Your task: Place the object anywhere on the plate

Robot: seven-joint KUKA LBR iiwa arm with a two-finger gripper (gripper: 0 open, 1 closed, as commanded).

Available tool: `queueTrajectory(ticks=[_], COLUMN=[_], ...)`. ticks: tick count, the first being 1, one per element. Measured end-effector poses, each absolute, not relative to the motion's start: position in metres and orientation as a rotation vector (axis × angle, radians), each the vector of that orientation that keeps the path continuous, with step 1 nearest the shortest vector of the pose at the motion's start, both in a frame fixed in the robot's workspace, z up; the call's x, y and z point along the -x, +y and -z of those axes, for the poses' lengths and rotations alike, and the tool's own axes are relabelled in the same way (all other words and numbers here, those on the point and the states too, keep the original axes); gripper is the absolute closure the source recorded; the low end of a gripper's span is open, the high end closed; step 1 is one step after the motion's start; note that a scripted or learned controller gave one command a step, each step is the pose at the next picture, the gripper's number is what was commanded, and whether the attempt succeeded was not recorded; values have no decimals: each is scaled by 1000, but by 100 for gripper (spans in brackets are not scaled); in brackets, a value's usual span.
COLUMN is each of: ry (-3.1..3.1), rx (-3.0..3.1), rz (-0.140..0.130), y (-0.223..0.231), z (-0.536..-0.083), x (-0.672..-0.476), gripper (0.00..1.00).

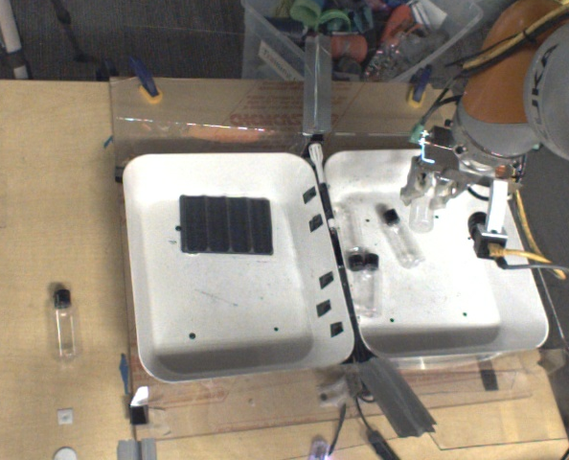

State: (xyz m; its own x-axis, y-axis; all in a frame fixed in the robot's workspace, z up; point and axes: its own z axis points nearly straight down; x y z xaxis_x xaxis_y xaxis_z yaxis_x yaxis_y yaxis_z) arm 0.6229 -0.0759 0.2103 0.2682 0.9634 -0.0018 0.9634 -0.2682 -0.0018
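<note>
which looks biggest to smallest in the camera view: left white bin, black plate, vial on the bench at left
1. left white bin
2. black plate
3. vial on the bench
The gaps are plain; nearness to the camera does not change the order.

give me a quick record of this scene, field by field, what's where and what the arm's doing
plate: black ribbed plate in the left bin
objects: two clear vials with black caps lying in the right bin
stray: another vial on the bench, left of the bins
gripper: over the right bin's far part, above the vials
on plate: nothing yet
</note>
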Motion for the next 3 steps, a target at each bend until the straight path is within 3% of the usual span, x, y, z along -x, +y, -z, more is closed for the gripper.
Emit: queueTrajectory(ticks=[1,2,3], ry=[-1745,-1442,-1147], rx=[2608,2791,2921], rz=[-4,-3,-8], y=[-6,-8,58], z=[-206,-184,-184], x=[-553,-615,-568], gripper=[100,100,100])
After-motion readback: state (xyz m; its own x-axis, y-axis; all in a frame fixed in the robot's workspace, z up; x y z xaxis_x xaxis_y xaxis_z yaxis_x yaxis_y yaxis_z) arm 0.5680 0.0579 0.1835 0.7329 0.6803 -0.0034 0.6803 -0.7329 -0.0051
